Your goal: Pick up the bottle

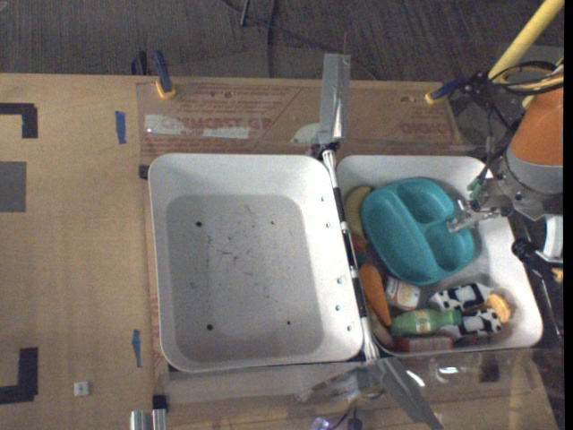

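The right bin point(524, 330) is serving as landmark. The teal tray point(416, 229) is lying across its upper half. The end effector point(466, 218) is hovering at that tray's right edge; its state cannot be told. The green bottle point(428, 322) is lying untouched near the bin's lower wall, so picking is not yet done.

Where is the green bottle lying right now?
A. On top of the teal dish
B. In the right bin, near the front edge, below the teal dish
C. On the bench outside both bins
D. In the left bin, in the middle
B. The green bottle lies on its side near the front of the right bin, below the teal dish, next to a black-and-white toy cow.
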Controlling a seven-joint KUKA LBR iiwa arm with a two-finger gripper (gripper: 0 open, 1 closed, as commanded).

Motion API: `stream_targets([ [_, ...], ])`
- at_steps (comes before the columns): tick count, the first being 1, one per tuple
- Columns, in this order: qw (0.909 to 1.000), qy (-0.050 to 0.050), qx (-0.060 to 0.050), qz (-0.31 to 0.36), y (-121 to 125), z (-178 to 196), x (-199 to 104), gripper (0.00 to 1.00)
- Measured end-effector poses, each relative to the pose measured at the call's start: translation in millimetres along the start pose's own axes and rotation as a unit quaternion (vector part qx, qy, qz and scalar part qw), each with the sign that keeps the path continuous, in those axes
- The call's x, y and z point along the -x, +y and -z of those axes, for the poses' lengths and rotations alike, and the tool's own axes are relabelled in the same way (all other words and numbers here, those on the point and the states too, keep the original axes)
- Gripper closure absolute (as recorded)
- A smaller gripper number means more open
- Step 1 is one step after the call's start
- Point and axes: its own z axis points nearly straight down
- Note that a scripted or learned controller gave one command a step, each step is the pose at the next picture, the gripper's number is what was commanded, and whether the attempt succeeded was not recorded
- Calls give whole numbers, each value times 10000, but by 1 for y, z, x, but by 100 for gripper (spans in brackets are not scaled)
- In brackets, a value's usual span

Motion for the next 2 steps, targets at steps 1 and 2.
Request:
stream_targets([
  [1,10000,61,-54,32,-1,0,-5,0],
  [2,9998,74,-41,186,4,-4,-2,0],
])
